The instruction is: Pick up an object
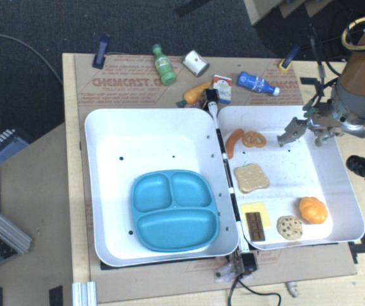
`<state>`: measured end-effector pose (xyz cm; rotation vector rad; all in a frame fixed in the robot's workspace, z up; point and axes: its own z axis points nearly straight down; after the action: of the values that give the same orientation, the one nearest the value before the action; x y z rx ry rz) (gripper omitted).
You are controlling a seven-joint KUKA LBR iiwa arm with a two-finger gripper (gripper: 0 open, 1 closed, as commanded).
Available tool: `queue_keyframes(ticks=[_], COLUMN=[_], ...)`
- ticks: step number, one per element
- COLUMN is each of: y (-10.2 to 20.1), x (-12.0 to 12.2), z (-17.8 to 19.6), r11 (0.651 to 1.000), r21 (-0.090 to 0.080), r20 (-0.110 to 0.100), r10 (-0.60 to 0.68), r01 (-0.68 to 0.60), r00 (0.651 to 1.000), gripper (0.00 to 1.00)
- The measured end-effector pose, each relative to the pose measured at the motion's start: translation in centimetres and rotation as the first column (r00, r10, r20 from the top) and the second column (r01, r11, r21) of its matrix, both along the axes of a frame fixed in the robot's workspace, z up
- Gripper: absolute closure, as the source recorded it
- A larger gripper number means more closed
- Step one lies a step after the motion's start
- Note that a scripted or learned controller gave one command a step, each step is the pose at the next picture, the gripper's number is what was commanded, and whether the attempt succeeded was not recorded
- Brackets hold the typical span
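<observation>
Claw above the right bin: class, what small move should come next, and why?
Probably a short drop toward the pretzel. The claw hangs just beside it, nothing between its fingers, and the pretzel lies apart from the slice of bread.

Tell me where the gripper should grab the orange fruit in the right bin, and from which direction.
Judging by its shape, grip the orange fruit across its widest middle, coming straight down from above. It looks round and sits free on the right bin floor, apart from the cookie, so the gripper has room on either side.
</observation>
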<state>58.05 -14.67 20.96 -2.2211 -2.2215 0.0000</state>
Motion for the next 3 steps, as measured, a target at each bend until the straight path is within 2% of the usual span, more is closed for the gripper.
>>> queue_keyframes(ticks=[1, 2, 3], y=[-3.1, -5.4, -5.4], x=[-7.6, -10.2, -10.1], z=[-9.6, -12.5, -11.5], r11=[1.0, 1.0, 1.0], r21=[0.0, 0.001, -0.001], r20=[-0.004, -0.002, 0.002], r10=[-0.003, -0.001, -0.002], r01=[0.003, 0.001, 0.002], r00=[1.0, 1.0, 1.0], gripper=[0.0, 0.0, 1.0])
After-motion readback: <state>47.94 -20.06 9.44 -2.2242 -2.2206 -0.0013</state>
